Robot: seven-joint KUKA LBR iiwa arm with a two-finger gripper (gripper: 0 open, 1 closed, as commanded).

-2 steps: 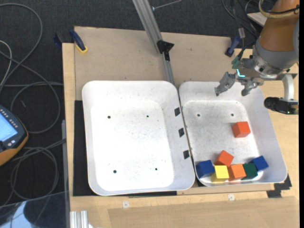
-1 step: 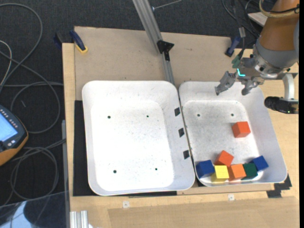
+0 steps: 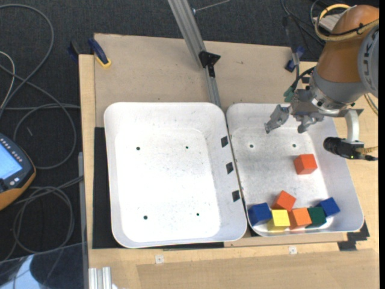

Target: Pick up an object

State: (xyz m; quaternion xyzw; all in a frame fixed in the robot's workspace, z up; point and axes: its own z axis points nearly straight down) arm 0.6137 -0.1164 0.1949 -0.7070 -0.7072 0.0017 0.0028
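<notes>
My gripper [image 3: 291, 120] hangs over the far part of the right bin [image 3: 258, 161], its two fingers spread apart with nothing between them. An orange cube [image 3: 305, 164] lies alone in the bin, a little nearer and to the right of the gripper. Along the bin's near edge sit several cubes in a cluster: a blue cube [image 3: 259, 212], a yellow cube [image 3: 280, 218], an orange cube [image 3: 286, 200], another orange cube [image 3: 299, 217], a green cube [image 3: 316, 215] and a second blue cube [image 3: 329, 207].
The left bin [image 3: 162, 173] stands beside the right one, with small black clips along the shared edge. A slanted metal rail [image 3: 192, 35] runs from the top toward the gap between the bins. Cables and a handheld device [image 3: 12, 170] lie on the floor at left.
</notes>
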